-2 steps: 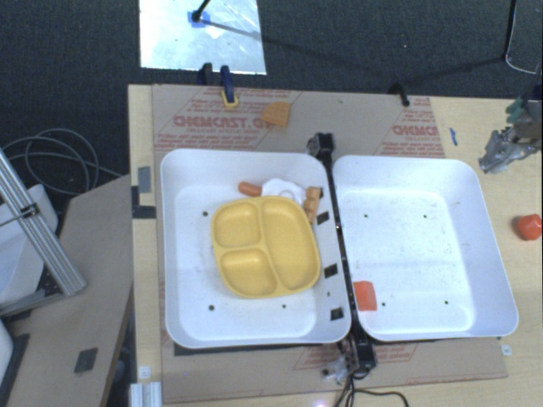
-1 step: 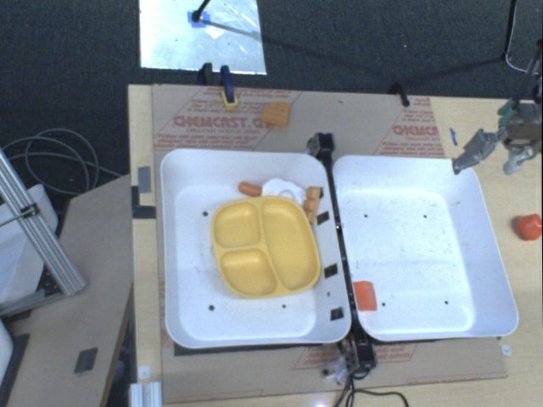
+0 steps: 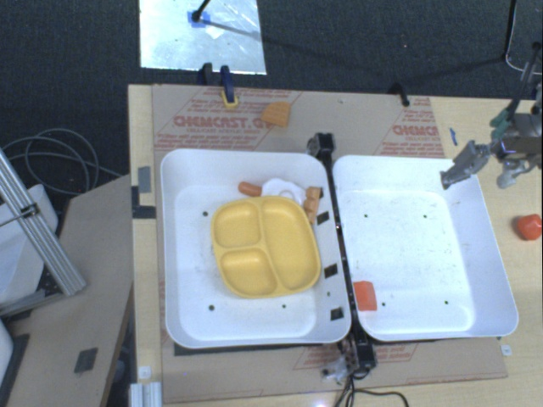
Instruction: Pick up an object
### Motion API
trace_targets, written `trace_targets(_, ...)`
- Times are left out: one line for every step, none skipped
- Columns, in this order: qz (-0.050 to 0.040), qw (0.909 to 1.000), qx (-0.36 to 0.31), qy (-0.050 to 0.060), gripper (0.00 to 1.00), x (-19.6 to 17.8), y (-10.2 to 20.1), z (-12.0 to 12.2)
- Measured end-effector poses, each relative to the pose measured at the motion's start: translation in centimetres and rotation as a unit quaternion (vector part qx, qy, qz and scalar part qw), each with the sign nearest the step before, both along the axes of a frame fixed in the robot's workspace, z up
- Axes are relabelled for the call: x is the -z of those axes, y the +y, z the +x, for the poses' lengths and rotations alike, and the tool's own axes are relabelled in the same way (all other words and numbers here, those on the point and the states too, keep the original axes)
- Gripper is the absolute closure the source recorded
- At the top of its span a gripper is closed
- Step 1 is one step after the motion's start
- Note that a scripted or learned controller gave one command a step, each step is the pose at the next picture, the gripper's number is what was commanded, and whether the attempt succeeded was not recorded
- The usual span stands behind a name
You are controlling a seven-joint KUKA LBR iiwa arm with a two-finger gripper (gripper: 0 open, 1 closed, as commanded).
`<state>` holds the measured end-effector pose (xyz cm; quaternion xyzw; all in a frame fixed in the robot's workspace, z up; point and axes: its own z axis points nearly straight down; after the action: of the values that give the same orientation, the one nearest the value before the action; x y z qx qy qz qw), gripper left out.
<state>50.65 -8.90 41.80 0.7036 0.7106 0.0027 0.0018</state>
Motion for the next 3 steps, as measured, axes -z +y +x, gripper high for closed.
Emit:
trace_targets(0.0002, 1.0000, -0.001, 0.002, 0.00, 0.3, 9.9, -2.0)
trace_targets(-0.0009, 1.0000, 0.006, 0.003, 0.00, 5.8, 6.3, -2.0)
trace_targets(-0.0006, 1.0000, 0.002, 0.001, 0.00, 5.0, 10.5, -1.9)
